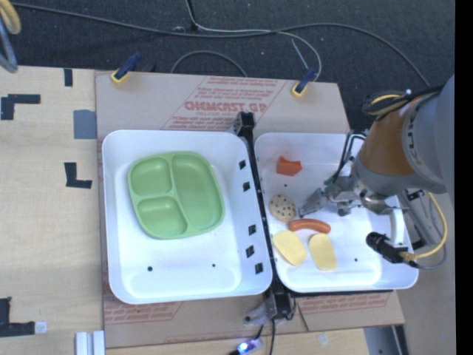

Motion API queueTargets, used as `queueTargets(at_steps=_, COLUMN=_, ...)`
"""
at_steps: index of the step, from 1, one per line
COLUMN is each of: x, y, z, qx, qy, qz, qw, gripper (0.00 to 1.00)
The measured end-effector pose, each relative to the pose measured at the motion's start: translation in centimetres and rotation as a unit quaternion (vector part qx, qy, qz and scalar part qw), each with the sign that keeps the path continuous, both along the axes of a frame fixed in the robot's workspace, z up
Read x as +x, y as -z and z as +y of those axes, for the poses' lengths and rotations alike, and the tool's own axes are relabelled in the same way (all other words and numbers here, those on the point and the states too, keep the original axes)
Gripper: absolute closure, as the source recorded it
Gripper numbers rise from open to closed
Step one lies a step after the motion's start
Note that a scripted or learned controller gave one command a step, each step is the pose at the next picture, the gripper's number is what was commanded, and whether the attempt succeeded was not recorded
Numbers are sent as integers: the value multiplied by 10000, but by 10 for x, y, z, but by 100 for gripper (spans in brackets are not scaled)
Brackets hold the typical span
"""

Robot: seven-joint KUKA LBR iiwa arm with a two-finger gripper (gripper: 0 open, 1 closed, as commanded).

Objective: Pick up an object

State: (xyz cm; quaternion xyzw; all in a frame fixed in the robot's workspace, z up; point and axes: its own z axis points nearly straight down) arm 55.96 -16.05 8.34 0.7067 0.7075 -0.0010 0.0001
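- The arm [403, 143] comes in from the right side and bends down over the right bin [325, 145].
- The gripper [313, 203] is low inside this bin, with its tip just above the sausage [310, 225]. I see nothing held between its fingers; whether they are spread or pressed together I cannot tell, because they look small and dark from this angle.
- The sausage is orange-red and lies almost flat, near the middle of the right bin.
- A cookie [281, 208], round and pale with dark spots, lies just to the left of the gripper tip, close to the wall between the two bins.
- Two yellow pieces are below the sausage: one piece [290, 248] on the left, tilted, and another piece [322, 252] to its right. They are close to each other and just beside the sausage.
- A small red piece [289, 166] lies alone in the upper part of the right bin, well apart from the other things.
- In the left bin [177, 279] there is a green plate [175, 194] with three compartments, in the upper half of the bin.
- Both bins stand on a brown cardboard sheet [222, 102], which is held by two yellow and blue clamps [126, 67] at its far edge.
- Black cables [244, 29] run over the dark floor behind the bench.
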Motion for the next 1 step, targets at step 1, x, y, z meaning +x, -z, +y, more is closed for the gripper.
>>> queueTargets(at_steps=1, x=1, y=-12, z=-1, qx=-11, qy=1, qz=-19, qw=10000, gripper=100)
